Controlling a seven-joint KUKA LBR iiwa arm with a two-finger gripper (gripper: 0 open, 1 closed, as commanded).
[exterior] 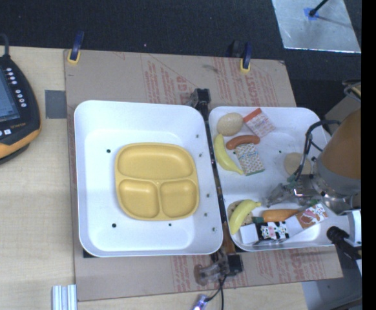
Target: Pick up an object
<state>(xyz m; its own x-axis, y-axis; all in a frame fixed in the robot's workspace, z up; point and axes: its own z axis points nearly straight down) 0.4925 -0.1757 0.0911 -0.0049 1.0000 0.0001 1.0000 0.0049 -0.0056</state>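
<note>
Jaws above right bin's [275, 113] food

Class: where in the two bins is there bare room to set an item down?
Left bin: the white floor ringing the yellow divided tray. Right bin: a bare strip between the snack packet and the arm. Crowded: its near end, around the lower banana.

Divided plate [156, 179] in left bin [91, 173]; bananas [225, 157], sausage [242, 140], carrot [280, 215] in right bin [298, 118]; pendant [4, 108] far left.

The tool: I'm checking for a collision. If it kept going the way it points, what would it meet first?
Probably the carrot lying just below the tool in the right bin; depth is unclear from above.
</note>
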